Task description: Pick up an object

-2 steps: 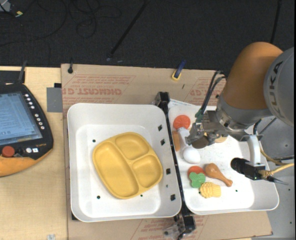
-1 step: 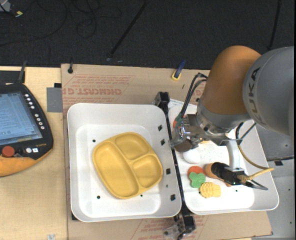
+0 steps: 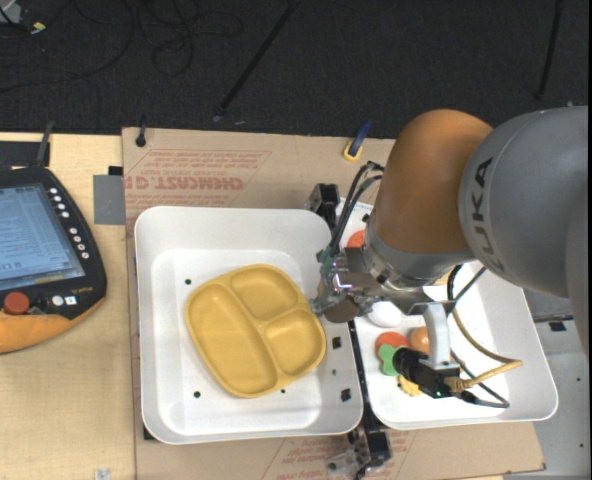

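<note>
Right bin (image 3: 536,393): a small green piece (image 3: 387,361) and an orange piece (image 3: 417,338) lie loose in its left part, under the wrist.
Yellow plate (image 3: 251,328): flat in the left bin (image 3: 154,268), compartments up and askew to the walls. Its long axis seems to run far-left to near-right, with the right edge towards the gripper.
Gripper (image 3: 334,294): low over the ridge between the bins, just beside the plate's rim, probably lining up on that edge. I cannot tell how wide it stands.
</note>
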